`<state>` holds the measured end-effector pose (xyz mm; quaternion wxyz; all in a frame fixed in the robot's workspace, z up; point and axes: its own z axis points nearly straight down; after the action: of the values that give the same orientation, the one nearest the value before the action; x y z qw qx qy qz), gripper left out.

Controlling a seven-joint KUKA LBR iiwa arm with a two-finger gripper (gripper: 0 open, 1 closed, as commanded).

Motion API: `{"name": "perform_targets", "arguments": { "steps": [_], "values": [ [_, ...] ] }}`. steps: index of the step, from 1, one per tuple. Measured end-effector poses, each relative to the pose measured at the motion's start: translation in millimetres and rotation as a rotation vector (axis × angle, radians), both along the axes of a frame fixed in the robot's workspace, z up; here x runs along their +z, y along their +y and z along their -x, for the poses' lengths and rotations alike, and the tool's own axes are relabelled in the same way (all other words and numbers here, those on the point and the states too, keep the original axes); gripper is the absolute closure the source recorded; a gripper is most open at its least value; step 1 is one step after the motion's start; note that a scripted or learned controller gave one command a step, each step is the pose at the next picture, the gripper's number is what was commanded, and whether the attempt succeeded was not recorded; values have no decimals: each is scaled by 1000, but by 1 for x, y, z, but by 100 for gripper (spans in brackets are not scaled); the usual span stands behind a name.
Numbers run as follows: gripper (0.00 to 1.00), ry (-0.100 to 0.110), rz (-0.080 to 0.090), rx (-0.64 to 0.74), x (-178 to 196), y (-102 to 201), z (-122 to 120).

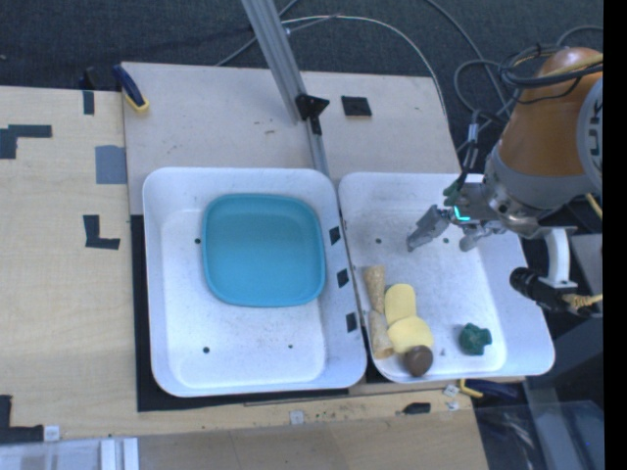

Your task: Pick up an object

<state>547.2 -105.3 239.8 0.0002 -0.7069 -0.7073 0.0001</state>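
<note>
On the bench [59, 262], the left bin [167, 360] holds a square blue plate [263, 250]. In the right bin [411, 199], near its front edge, lie a beige roll [376, 306], a yellow object [402, 318], a brown ball [419, 360] and a small green object [475, 338]. The tool [449, 238] hangs above this bin with fingers spread, holding nothing.

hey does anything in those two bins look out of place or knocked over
Nothing looks spilled or damaged. The blue plate lies flat in the left bin. The right bin's objects crowd its near edge: a yellow piece, a tan stick and a green lump.
</note>
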Motion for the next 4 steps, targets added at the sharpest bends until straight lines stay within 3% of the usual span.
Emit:
{"name": "perform_targets", "arguments": {
  "steps": [1,2,4],
  "values": [
    [0,0,0,0,0,0,0],
    [0,5,0,0,-62,1,6],
    [0,-1,0,0,-151,-2,5]
  ]
}}
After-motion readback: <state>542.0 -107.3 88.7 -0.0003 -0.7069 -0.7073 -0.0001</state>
